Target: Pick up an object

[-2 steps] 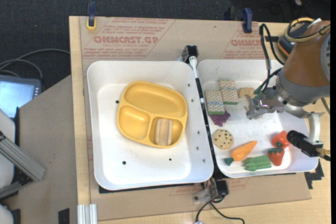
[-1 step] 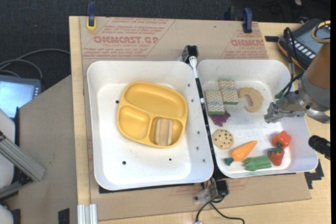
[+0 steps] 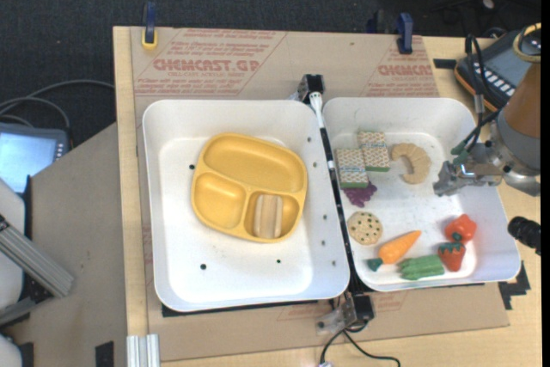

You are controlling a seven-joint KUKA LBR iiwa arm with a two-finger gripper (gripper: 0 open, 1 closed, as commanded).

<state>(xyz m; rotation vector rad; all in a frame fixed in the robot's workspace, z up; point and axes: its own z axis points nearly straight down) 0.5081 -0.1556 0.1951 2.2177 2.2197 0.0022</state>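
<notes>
The right bin [image 3: 404,109] holds several toy foods. Two sandwich pieces [image 3: 361,159] lie near its left wall, with purple grapes [image 3: 359,194] just below them. A tan half-ring pastry [image 3: 412,162] sits in the middle. Toward the front lie a chocolate-chip cookie [image 3: 364,227], an orange carrot [image 3: 400,246], a green vegetable [image 3: 422,267] and two red peppers [image 3: 457,240]. My gripper [image 3: 450,181] hangs over the bin's right side, just right of the pastry and above the peppers, touching none of them as far as I can see.
In the left bin [image 3: 172,211] rests a yellow divided plate [image 3: 249,185] with a pale bread piece [image 3: 267,216] in its lower right compartment. A black rod [image 3: 324,155] runs between the bins. Clamps and cables sit around the bench edges.
</notes>
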